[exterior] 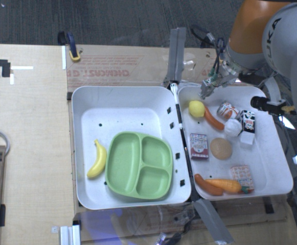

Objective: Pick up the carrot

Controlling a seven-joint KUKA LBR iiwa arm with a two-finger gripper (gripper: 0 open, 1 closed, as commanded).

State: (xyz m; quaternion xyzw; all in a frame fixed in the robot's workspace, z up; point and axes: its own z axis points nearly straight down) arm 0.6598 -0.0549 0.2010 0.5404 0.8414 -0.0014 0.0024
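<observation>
In the right bin's (283, 188) front corner lies the tapered orange plastic carrot (226, 186), touching a red sausage (207, 186): light, stiff, probably slick, best pinched mid-length. The gripper (208, 88) hovers well apart; its state I cannot tell.

Arm (276, 29) cut off at right edge — gripper (208, 87) fingers too small to judge.

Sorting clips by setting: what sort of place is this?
Likely a robotics lab bench: a KUKA arm reaches over two white bins, holding toy food such as a carrot and banana.
</observation>
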